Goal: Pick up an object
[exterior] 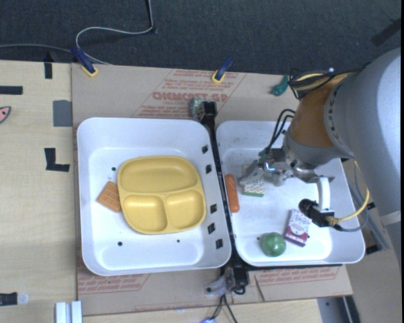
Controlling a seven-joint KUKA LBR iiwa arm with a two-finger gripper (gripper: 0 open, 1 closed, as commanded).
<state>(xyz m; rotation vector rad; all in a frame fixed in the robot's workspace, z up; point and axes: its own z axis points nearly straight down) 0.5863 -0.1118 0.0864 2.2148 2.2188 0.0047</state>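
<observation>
Down in the right bin [323, 247] now, gripper [261, 172] low over a small pale packet with a green stripe [253, 188], near the bin's left wall. Fingers [250, 177] right at the packet's upper edge, maybe touching; open or clenched, cannot tell from this slant, with the wrist and grey housing covering the tips. No object seen between them, so not counted as held. Likely the closing-in step of the pick, packet as the apparent target. To do it well: straddle the packet squarely, one finger on each long side, sink until nearly at the bin floor, close firmly, then lift straight up. Flat, light packet, so probably prone to sliding or tipping out of a shallow pinch; deeper bite the safer bet. Just left of the packet, an orange carrot-like piece [231, 192] lying along the wall between the bins, close enough to get nudged or caught by a wide finger spread. Well apart toward the near side, a green ball-shaped fruit [273, 245] and, just beside it, a small red-and-white carton [297, 227], neither blocking the approach. Yellow and black cabling looping off the wrist above the carton, worth watching on the lift. Over in the left bin [94, 247], a yellow divided plate [163, 194] with a tan cracker-like piece [108, 196] tucked at its left edge, out of play. Cardboard-covered tabletop [182, 93] under both bins.
</observation>
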